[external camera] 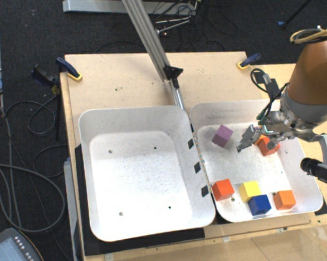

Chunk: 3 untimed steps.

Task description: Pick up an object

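One end effector [257, 139] | right bin [300, 162] | grip state unclear; touching orange-red block [267, 146]

red-orange block [267, 146] | right bin, upper right | partly hidden | pose unclear

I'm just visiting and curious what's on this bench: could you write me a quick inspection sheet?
Surface: wooden bench bearing a left bin and a right bin.
Job's things: purple block, red block, orange block, yellow block, blue block, second orange block, all in the right bin.
Clutter: nothing seen.
Grippers: end effector beside the red block.
Cables: black cables on the floor.
Surroundings: dark carpet, metal pole.
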Each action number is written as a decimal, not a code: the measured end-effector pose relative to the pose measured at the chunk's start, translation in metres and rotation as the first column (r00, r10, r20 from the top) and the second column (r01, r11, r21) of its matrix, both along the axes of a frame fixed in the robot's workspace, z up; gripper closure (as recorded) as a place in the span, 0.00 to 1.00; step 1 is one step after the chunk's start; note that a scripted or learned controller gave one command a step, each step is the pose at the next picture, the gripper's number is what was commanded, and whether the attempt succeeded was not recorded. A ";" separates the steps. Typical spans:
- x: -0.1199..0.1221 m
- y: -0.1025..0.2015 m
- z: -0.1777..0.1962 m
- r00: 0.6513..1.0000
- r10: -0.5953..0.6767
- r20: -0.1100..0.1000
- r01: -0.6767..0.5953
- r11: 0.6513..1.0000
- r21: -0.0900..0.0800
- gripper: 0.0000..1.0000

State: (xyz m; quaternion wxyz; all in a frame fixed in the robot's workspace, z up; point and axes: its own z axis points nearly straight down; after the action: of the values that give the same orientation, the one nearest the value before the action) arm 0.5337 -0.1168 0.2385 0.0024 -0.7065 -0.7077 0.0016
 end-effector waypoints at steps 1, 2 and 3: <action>0.001 0.000 0.002 1.000 -0.002 0.005 0.002 1.000 -0.001 0.00; -0.001 -0.002 -0.062 1.000 -0.002 -0.001 0.002 1.000 0.000 0.00; -0.002 0.003 -0.125 1.000 -0.002 -0.001 0.002 1.000 0.000 0.00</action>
State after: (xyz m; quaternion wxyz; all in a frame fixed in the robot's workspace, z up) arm 0.5320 -0.1136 0.1133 0.0030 -0.7072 -0.7070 0.0020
